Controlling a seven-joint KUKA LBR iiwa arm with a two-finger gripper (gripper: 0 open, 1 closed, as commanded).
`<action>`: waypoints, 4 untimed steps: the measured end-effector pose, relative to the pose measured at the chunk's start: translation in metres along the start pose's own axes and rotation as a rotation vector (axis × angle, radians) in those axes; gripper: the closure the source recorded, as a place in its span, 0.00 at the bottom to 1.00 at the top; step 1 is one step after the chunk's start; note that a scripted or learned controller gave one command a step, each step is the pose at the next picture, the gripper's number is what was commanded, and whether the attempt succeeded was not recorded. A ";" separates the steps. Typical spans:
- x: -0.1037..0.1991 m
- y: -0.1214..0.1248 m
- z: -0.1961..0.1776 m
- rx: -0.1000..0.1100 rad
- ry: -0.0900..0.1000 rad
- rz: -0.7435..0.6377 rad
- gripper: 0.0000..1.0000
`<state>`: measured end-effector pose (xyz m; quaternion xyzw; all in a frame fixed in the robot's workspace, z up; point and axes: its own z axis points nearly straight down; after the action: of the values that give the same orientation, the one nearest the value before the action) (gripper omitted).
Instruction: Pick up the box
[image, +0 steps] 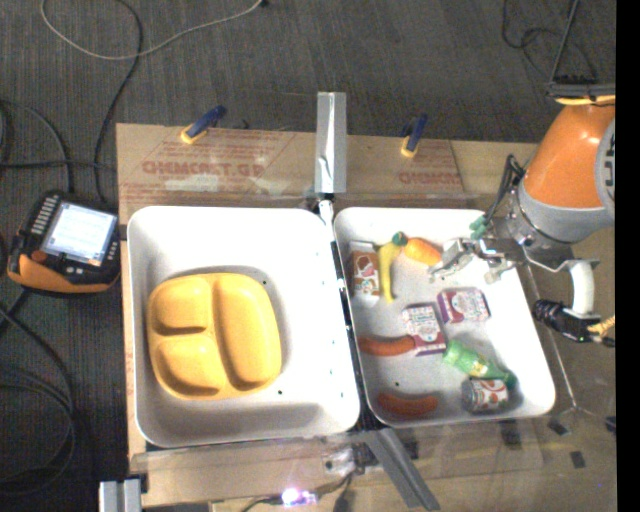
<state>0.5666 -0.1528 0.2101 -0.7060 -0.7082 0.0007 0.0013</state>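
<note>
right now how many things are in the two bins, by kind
yellow divided plate: 1
banana: 1
carrot: 1
small cartons: 3
sausages: 2
green bottle: 1
can: 1
total: 10

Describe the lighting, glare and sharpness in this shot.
Camera view: even overhead light, soft throughout; the yellow divided plate throws a grey shadow on the left bin; glare whitens the orange band top; the small box label and the gripper are too blurred to read.
</note>
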 end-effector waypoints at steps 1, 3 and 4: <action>-0.020 -0.037 0.099 -0.001 0.000 0.088 0.00; -0.010 -0.019 0.102 -0.030 -0.001 0.106 1.00; -0.009 -0.020 0.104 -0.025 0.000 0.106 0.00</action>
<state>0.5464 -0.1623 0.1059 -0.7423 -0.6699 -0.0082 -0.0076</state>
